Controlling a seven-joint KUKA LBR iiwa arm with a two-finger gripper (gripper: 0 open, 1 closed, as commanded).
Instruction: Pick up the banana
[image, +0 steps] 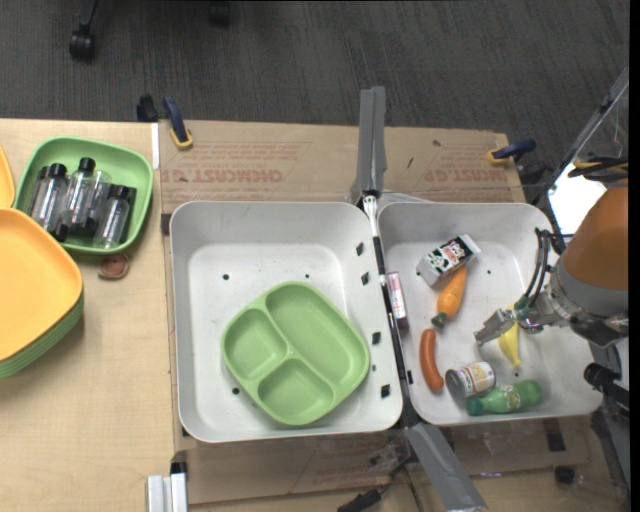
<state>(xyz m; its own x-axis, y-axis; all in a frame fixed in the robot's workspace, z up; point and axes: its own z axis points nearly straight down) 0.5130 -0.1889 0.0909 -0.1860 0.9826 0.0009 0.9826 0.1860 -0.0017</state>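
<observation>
Loomed highest, at 3 o'clock of the view: grey arm (598, 285) with orange band. Hung its gripper (503, 326) low over the white right bin (500, 215), toward 3 o'clock of it; could not tell whether spread, pressed together, or pinching anything. Held a matte green three-part plate (295, 352) in the left bin (200, 290).

Lay at 4 o'clock of the right bin, just under the gripper: the banana (512, 347), short, yellow, curved. Crowded it from 6 o'clock: smooth green bottle (505, 398), round can (470, 378).

Judged likely to slip on so curved and slick a peel, or to get shoved into those round, rollable neighbours. Sat well apart, toward 10 o'clock: tapered orange carrot (452, 292), boxy carton (447, 258).
</observation>
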